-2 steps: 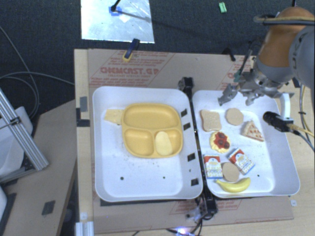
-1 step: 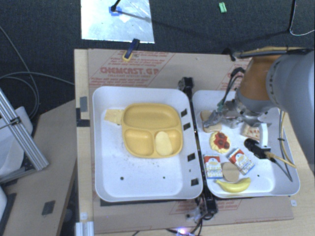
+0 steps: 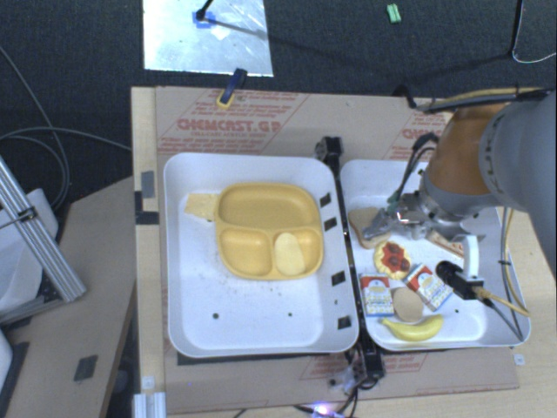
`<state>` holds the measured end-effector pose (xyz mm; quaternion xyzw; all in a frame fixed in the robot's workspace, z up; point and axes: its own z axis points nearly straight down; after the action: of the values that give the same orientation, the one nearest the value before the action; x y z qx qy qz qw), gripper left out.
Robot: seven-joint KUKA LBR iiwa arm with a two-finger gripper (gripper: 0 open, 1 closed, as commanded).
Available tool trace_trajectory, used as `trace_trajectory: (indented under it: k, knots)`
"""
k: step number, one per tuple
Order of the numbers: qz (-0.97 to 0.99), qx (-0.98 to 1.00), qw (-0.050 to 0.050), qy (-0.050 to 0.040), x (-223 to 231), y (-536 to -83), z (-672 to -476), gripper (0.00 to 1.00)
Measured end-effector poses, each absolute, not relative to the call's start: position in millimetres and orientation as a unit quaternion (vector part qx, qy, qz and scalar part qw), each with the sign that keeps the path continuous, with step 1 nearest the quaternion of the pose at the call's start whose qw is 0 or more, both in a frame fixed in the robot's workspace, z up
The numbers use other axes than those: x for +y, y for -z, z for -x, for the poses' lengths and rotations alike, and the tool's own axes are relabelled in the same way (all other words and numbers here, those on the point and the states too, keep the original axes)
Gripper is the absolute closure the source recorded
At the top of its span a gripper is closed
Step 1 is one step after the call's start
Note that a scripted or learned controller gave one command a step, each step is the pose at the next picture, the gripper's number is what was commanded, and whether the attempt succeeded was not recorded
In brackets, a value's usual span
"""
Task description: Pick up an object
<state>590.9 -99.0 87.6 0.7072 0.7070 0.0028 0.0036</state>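
Observation:
My gripper (image 3: 385, 224) hangs low over the upper left part of the right bin (image 3: 370, 177), close above a tan bread slice (image 3: 359, 222). Just below it lies a round pizza-like piece with red topping (image 3: 393, 257). Further down lie two small red-and-white cartons (image 3: 376, 293) (image 3: 429, 286), a beige round piece (image 3: 406, 305) and a yellow banana (image 3: 413, 327) near the bin's front wall. The arm covers the bin's right part.
The left bin (image 3: 191, 320) holds a yellow divided plate (image 3: 265, 205) with a pale oval piece (image 3: 290, 252) in its lower right compartment. A flat pale yellow slice (image 3: 200, 205) lies by the plate's left edge. A black divider (image 3: 341, 233) separates the bins.

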Motion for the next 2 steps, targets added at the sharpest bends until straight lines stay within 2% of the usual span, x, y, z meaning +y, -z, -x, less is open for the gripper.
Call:
trace_trajectory:
  k: [1, 2]
  knots:
    - [-0.708, 0.707, 0.004, -0.0030, -116, -88, -551.6, 0.00]
    - [-0.708, 0.706, 0.005, 0.0001, -202, -108, -577.9, 0.00]
